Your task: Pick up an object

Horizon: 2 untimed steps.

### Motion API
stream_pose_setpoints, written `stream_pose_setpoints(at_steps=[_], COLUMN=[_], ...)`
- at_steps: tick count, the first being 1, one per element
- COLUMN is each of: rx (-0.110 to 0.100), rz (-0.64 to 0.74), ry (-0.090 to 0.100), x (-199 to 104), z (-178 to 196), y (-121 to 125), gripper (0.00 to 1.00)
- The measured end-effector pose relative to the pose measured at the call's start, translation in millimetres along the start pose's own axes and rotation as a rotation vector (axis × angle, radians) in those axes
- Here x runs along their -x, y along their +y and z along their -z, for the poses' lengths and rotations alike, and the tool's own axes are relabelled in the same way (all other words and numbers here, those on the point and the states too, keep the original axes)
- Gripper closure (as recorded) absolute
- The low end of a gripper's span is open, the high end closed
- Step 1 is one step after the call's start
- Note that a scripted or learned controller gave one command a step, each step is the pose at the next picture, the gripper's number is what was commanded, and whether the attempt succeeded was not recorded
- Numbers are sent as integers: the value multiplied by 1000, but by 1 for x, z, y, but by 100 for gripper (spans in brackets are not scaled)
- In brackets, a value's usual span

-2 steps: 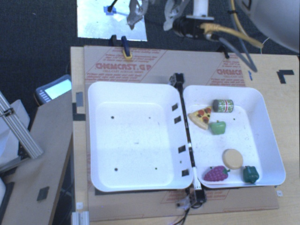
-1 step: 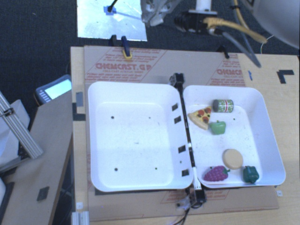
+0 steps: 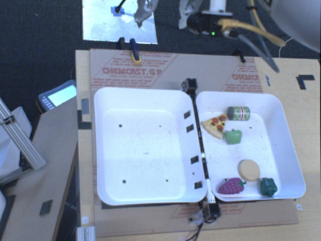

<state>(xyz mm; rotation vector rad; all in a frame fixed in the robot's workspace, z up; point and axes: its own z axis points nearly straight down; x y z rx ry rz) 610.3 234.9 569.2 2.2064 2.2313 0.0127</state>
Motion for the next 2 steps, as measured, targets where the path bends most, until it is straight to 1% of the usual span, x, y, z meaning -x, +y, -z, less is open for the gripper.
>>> stream_pose_setpoints(at_steps=[1,2], rx=[3,2], rz=[2,3], ry=[1,1], x=[0,0], z=[12,11], y=[0,0], gripper=[100,0])
